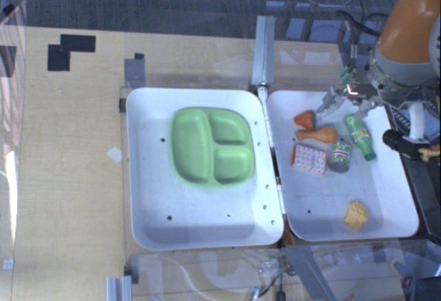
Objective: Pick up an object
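Observation:
The right bin (pixel 386 217) holds several small objects: a red strawberry-like piece (pixel 304 118), an orange carrot-shaped piece (pixel 318 134), a pink patterned box (pixel 309 158), a small round can (pixel 340 156), a green bottle (pixel 360 136) and a yellow waffle-like piece (pixel 356 214). My gripper (pixel 346 100) hangs over the far part of this bin, just above the green bottle's top and to the right of the strawberry. Its fingers (pixel 329 102) are spread apart with nothing between them.
The left bin (pixel 148 175) carries a green divided tray (pixel 212 146). A metal divider (pixel 262 52) runs between the bins at the back. Cables and black hardware (pixel 406 144) crowd the right edge beside the arm.

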Controlling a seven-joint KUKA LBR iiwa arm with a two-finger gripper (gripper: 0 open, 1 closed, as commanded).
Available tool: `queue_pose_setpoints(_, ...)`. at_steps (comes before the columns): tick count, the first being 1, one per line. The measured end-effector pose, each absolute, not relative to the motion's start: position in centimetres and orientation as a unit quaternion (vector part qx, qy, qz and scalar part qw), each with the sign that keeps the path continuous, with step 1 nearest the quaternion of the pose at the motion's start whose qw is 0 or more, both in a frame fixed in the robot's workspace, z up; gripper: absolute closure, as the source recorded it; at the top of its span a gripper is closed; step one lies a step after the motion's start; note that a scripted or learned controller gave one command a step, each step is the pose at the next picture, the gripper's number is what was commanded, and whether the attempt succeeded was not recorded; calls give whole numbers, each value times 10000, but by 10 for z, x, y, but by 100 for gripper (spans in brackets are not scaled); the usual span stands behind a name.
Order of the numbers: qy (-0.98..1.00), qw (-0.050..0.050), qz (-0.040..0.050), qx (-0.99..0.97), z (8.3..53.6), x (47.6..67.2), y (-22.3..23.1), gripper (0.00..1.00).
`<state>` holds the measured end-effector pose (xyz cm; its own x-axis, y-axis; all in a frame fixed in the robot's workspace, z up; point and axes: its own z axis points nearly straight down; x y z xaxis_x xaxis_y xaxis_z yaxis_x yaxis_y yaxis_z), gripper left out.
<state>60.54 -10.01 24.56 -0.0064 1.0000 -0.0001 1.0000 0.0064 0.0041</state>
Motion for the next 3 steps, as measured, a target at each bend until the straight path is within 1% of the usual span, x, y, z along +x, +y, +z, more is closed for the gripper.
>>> queue_pose_setpoints(1,7793,151,71,6264,111,629,-122,0)
queue_pose_setpoints(2,7632,38,23,6462,88,671,-156,0)
queue_pose_setpoints(3,7650,75,42,6440,101,674,-155,100)
